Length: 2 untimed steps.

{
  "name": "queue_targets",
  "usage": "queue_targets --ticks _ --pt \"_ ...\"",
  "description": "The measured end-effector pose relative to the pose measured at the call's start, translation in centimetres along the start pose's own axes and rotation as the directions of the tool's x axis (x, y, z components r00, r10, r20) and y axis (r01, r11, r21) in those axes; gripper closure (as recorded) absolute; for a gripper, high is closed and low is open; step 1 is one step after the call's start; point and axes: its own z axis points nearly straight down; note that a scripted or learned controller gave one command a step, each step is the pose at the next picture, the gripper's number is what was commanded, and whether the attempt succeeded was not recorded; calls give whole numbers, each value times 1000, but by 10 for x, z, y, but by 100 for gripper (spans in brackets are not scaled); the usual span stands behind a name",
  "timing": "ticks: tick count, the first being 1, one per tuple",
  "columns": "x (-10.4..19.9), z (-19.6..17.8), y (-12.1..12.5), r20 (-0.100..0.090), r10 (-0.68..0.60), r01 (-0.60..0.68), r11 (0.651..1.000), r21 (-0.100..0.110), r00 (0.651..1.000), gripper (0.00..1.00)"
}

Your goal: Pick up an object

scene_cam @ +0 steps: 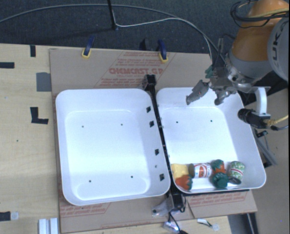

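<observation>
Pick not started, as far as I can judge. The grey two-finger pincer (207,94) hangs over the far edge of the right shallow white plastic bin (198,130), fingers spread apart, nothing between them. All candidates sit well apart from it, bunched along that bin's near wall: a yellow block (180,169), an orange-red lump (183,182), a small white can with a red label (202,170), a dark green rounded toy (220,180), a green-and-white striped ball (236,169). Left white bin (106,145) holds no objects. Remaining: choose 1, descend, close, lift.
</observation>
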Motion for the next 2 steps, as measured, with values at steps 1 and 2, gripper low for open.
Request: queue_targets --ticks 1,2 --pt "-61 85 41 0 4 -4 1000 7 1000 0" --pt "-102 146 -39 -1 6 -6 1000 7 1000 0"
